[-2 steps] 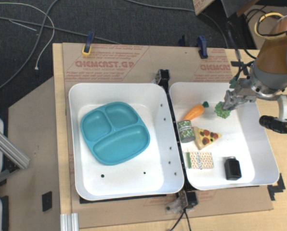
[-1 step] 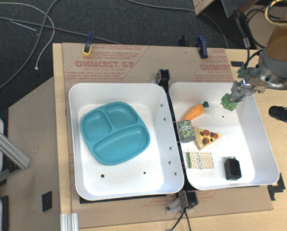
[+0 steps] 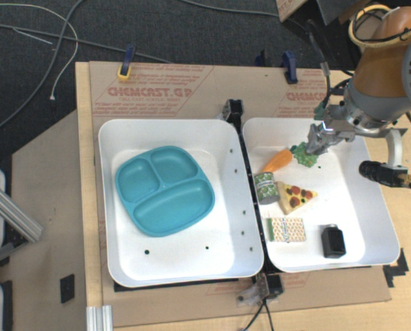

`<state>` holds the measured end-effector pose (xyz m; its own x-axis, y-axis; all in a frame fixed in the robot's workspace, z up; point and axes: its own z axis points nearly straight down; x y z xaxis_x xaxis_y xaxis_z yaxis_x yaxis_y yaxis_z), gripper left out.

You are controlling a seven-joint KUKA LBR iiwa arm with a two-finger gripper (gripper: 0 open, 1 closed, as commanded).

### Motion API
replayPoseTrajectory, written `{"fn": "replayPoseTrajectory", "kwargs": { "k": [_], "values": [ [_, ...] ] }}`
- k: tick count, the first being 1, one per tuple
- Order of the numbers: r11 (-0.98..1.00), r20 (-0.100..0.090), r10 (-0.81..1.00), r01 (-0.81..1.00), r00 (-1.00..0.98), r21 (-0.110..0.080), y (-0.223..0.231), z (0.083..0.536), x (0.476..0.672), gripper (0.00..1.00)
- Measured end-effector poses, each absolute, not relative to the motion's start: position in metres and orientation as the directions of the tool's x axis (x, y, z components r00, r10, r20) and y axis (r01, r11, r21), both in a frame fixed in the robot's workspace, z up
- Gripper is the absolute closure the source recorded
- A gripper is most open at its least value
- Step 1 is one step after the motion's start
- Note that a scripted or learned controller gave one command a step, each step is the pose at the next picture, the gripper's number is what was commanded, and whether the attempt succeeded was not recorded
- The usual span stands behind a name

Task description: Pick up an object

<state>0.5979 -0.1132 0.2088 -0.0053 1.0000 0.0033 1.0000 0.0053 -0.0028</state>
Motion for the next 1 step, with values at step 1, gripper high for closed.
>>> {"fn": "replayPoseTrajectory", "kwargs": {
  "k": [1],
  "values": [
    [0.006, 0.004, 1.0, 1.0, -0.006, -0.001, -0.0648, 0.2213, 0.589, 1.0]
  ]
}}
